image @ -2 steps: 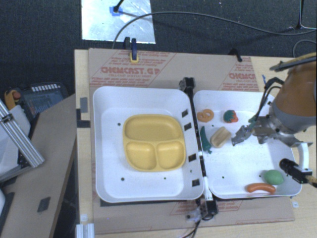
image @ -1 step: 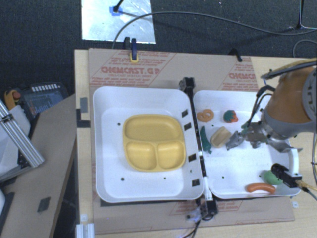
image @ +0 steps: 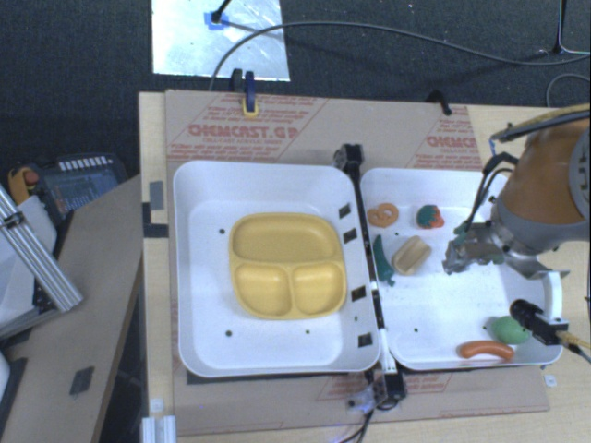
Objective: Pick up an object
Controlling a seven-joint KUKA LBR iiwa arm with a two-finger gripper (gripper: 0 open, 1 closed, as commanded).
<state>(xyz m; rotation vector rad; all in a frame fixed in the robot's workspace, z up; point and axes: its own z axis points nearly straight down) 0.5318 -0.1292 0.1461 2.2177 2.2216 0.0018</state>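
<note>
My gripper [image: 458,258] hangs over the right bin [image: 443,187], toward its right side, with the grey and orange arm behind it. A tan bread-like piece [image: 412,255] lies just left of the gripper, apart from it. Further back lie an orange ring [image: 382,215] and a small green and red item [image: 428,216]. A dark green strip [image: 379,258] rests along the bin's left wall. Near the front right corner sit a green round thing [image: 504,329] and an orange sausage [image: 487,350].
The left bin [image: 199,247] holds a yellow divided tray [image: 284,264]. Black clips sit along the divider between the two bins [image: 362,247]. A cardboard sheet [image: 277,123] lies under both bins.
</note>
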